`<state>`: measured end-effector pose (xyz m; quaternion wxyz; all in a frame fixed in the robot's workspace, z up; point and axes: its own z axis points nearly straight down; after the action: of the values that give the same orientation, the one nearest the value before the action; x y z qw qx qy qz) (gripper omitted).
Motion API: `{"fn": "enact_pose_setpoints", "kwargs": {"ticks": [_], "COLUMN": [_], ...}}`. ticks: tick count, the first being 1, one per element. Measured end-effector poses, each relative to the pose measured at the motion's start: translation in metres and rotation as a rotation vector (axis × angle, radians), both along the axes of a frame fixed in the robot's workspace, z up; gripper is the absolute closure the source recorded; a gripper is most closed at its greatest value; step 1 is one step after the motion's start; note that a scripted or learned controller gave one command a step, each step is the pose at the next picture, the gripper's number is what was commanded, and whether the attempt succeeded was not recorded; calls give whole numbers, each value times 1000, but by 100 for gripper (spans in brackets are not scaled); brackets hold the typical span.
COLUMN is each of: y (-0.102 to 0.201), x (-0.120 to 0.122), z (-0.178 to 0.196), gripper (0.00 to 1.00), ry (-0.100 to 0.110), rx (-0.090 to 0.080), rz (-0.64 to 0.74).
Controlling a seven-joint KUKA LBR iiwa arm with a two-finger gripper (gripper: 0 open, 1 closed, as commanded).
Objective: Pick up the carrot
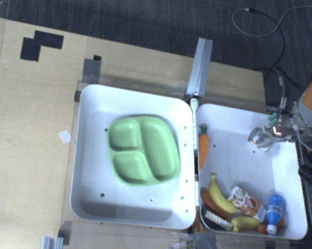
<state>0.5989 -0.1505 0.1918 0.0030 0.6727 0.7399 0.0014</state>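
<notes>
The carrot (202,149), orange with a green top, lies upright along the left wall of the right bin (237,162), close to the divider. My gripper (261,137) hangs over the far right part of that bin, well to the right of the carrot and apart from it. Nothing shows between its fingers.
A green divided plate (142,150) sits in the left bin (90,157). At the right bin's front lie a banana (221,197), a small carton (244,201), a blue bottle (273,213) and other items. A metal post (199,69) stands behind the bins.
</notes>
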Motion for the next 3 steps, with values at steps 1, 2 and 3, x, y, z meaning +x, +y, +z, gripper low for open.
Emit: {"fn": "enact_pose_setpoints", "kwargs": {"ticks": [1, 2, 3], "y": [-10, -5, -16], "x": [-11, -27, -78], "z": [-1, -9, 23], "gripper": [100, 100, 100], "ry": [2, 3, 2], "rx": [0, 2, 3], "rz": [116, -141, -393]}}
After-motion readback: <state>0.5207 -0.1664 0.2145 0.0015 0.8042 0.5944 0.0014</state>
